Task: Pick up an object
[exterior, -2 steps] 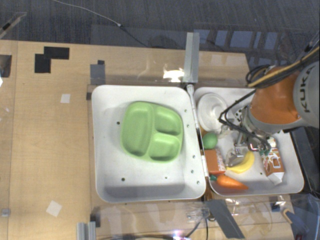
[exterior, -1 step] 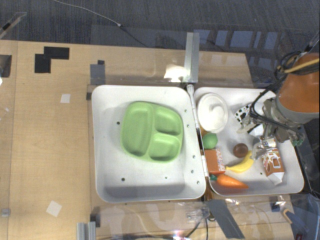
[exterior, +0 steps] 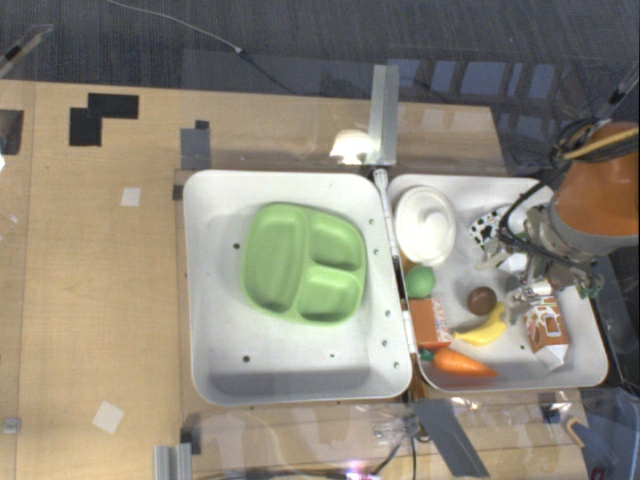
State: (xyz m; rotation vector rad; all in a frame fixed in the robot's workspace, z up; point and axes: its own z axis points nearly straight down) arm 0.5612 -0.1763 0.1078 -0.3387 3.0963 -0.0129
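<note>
Clutter fills the right bin [exterior: 590,373]: bowl [exterior: 425,223], green ball [exterior: 420,281], brown ball [exterior: 481,299], banana [exterior: 484,328], carrot [exterior: 462,363] and carton [exterior: 546,330], all loose and apart enough to grab. The gripper [exterior: 522,286] hangs low between brown ball and carton, likely choosing; whether its jaws are open I cannot tell. Left bin [exterior: 200,368] bears a green tray [exterior: 304,261].

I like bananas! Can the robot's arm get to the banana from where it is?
Probably yes. The gripper hangs over the right bin, just right of the banana. The banana's top is uncovered, though a carrot and brown ball sit close beside it.
</note>
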